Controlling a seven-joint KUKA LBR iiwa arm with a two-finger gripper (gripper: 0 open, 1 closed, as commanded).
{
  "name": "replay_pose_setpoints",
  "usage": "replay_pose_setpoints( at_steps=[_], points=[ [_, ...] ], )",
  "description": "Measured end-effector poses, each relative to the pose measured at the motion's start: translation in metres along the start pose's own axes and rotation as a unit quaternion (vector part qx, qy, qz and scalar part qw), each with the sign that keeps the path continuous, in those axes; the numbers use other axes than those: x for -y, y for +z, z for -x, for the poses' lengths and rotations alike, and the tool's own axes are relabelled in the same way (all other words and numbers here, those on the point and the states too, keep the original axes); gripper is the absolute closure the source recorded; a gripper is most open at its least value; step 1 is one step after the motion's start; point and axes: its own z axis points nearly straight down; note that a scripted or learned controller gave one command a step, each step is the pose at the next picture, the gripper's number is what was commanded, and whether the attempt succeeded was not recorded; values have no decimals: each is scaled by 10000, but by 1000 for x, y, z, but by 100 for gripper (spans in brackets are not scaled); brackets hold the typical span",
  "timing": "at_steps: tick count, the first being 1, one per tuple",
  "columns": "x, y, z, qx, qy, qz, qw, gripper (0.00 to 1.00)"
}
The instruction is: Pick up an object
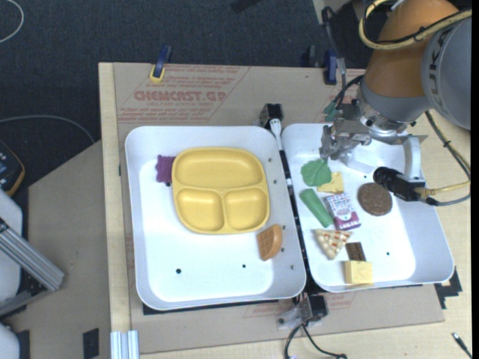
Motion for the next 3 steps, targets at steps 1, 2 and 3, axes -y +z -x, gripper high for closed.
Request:
replay_pose_setpoints(
  at_steps=[1,2,3],
  points=[
    [1,-19,-47,9,-2,38,10000,100],
    [5,-1,-39,19,33,-1,10000,100],
    [12,-18,-50,16,22,31,10000,100]
  ],
)
